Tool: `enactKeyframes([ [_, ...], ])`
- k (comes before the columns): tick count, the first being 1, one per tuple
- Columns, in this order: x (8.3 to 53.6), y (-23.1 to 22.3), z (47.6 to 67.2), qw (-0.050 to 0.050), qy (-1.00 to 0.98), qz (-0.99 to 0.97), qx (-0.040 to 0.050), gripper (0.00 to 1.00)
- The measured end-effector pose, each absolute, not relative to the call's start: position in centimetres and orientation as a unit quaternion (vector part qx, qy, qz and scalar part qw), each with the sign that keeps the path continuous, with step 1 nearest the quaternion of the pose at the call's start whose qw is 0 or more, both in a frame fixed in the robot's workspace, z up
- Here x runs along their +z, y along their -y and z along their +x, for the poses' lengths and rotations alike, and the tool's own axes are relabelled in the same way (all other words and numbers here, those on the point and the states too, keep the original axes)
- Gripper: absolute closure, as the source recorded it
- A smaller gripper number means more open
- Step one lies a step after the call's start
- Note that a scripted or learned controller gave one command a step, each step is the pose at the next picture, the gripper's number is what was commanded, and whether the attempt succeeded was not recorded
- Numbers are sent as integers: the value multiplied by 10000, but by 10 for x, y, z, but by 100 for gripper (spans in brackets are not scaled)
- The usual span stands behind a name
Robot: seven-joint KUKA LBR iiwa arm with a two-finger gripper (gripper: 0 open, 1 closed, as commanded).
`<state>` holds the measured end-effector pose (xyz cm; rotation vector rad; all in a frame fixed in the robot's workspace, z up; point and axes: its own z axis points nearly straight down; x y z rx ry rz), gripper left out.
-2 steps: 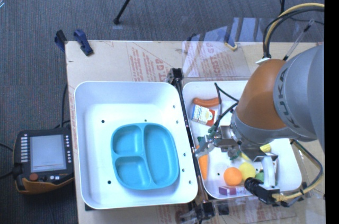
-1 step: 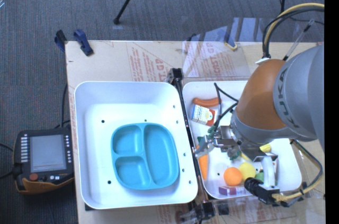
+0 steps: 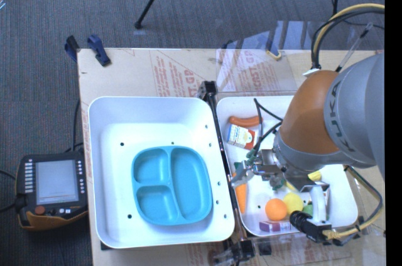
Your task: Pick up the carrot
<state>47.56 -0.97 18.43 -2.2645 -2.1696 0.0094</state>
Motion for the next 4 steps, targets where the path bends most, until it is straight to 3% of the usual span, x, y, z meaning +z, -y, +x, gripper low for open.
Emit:
enactKeyframes([
  [4,184,10,476,27,6918,-7221,30,0],
])
